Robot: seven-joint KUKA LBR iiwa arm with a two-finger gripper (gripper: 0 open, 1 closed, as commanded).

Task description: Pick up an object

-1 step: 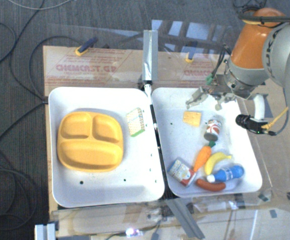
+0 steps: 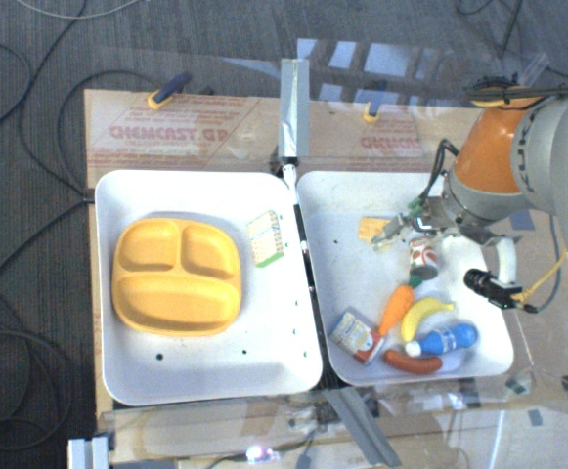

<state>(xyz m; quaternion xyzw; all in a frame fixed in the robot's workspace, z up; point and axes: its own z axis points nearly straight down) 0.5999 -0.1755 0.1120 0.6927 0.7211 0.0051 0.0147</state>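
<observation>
My gripper (image 2: 397, 231) hangs low over the upper middle of the right bin (image 2: 342, 203), with the grey arm and its orange band (image 2: 487, 154) behind it to the right. Its tip is right beside a small flat yellow-orange piece (image 2: 370, 228), and whether they touch is unclear. A small red and white can (image 2: 422, 255) stands just below the gripper. Further toward the front lie a carrot (image 2: 396, 308), a banana (image 2: 426, 314), a blue bottle (image 2: 446, 340), a red sausage (image 2: 413, 362) and a small carton (image 2: 354, 332).
The left bin (image 2: 117, 360) holds a yellow divided plate (image 2: 178, 275) and a small green and white packet (image 2: 266, 237) near its right wall. A black cable fitting (image 2: 489, 286) hangs from the arm over the right bin's right edge.
</observation>
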